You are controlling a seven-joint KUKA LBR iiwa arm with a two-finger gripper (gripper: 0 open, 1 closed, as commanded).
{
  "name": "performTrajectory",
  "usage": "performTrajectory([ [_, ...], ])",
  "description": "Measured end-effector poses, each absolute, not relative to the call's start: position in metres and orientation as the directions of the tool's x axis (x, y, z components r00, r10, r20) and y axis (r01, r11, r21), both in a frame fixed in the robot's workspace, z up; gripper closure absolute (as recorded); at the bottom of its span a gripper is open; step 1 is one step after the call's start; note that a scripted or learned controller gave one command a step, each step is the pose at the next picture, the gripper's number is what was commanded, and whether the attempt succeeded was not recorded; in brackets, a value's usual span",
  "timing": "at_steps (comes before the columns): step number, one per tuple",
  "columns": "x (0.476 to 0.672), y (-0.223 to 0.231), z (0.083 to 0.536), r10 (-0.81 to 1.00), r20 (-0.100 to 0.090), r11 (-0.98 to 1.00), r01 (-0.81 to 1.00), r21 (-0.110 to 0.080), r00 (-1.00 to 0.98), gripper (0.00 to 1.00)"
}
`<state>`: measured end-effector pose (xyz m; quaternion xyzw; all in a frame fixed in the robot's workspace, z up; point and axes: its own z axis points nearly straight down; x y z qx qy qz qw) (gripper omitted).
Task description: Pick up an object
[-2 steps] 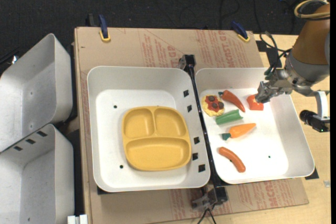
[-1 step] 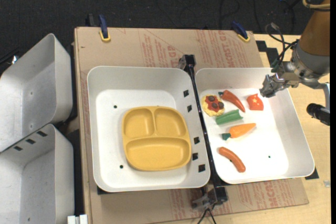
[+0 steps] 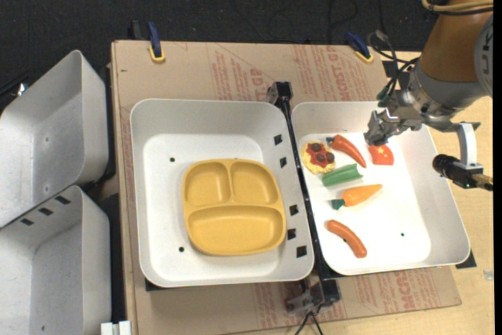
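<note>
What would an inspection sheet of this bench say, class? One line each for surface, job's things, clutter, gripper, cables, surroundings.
Surface: wooden board bearing left bin and right bin.
Job's things: in right bin, toy pizza, chili pepper, red piece, green piece, carrot, sausage.
Clutter: yellow divided plate in left bin.
Gripper: gripper just above red piece; nothing seen held.
Cables: black cables on floor behind.
Surroundings: spare white bins at left, dark floor.
</note>
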<state>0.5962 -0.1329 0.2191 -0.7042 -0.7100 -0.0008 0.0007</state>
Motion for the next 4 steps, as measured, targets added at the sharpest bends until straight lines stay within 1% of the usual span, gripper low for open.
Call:
performTrajectory([
  [1,0.591,-0.081,0.211,1.0,0.001,0.007,1.0,-0.003,-0.007,1.0],
  [2,0.589,-0.033,0.224,1.0,0.002,0.008,1.0,0.001,-0.008,1.0],
  [3,0.581,0.021,0.236,1.0,0.002,0.009,1.0,0.001,-0.009,1.0],
  [4,0.582,0.07,0.241,1.0,0.001,0.009,1.0,0.001,-0.009,1.0],
])
